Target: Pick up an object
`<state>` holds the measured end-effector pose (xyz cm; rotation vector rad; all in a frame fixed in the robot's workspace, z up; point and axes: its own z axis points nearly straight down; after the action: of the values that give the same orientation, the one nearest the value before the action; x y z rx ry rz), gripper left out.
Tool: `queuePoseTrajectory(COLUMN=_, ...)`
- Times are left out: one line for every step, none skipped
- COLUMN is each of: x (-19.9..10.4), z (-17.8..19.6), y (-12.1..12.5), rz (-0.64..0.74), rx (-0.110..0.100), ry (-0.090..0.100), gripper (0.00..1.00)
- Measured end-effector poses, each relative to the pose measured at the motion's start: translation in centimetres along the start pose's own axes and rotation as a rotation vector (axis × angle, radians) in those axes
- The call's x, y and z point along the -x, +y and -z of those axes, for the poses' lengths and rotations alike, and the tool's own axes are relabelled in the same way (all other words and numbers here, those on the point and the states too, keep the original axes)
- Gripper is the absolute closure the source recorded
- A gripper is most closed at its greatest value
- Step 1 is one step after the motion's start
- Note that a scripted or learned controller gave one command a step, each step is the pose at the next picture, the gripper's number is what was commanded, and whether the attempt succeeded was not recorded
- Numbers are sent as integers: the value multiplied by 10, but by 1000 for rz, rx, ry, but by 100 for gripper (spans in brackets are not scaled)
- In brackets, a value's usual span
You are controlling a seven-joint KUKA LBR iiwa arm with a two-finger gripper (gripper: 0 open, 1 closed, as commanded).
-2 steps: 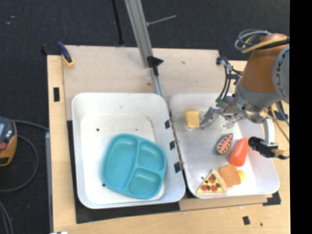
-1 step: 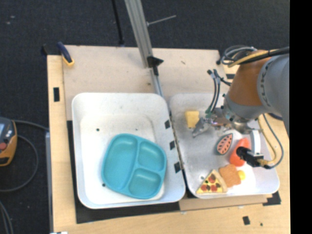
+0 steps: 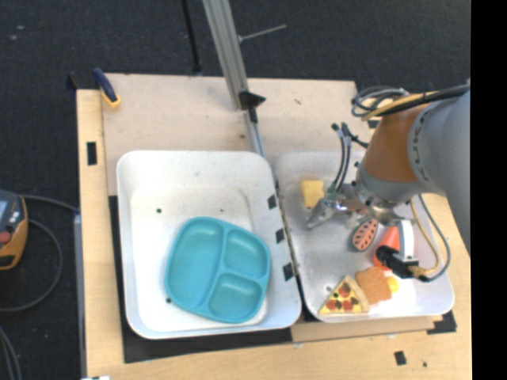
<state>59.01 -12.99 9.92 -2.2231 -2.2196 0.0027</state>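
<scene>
In the right bin (image 3: 440,298) lie several toy foods. A yellow cheese block (image 3: 311,191) sits near the bin's left wall. A red-orange hot dog (image 3: 364,234) lies in the middle, with a red piece (image 3: 393,233) beside it. A pizza slice (image 3: 344,298) and an orange bread piece (image 3: 375,285) lie at the front. My gripper (image 3: 321,210) is low in this bin, just below and right of the cheese block and left of the hot dog. The wrist hides how its tip meets the bin floor.
The left bin (image 3: 127,172) holds a teal divided plate (image 3: 219,270). An aluminium post (image 3: 226,46) rises from the bench's back middle. A blue and yellow tool (image 3: 106,88) lies at the back left corner. Cables loop around the arm's wrist (image 3: 396,153).
</scene>
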Motion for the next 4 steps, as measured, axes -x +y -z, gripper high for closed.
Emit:
queuePoseTrajectory(x=1, z=13, y=1, rz=-3, rx=5, ry=-1, gripper=100)
queuePoseTrajectory(x=-1, z=58, y=1, rz=3, rx=7, ry=0, gripper=100)
queuePoseTrajectory(x=2, z=101, y=4, rz=3, rx=7, ry=0, gripper=100)
queuePoseTrajectory(x=4, z=124, y=5, rz=4, rx=5, ry=0, gripper=100)
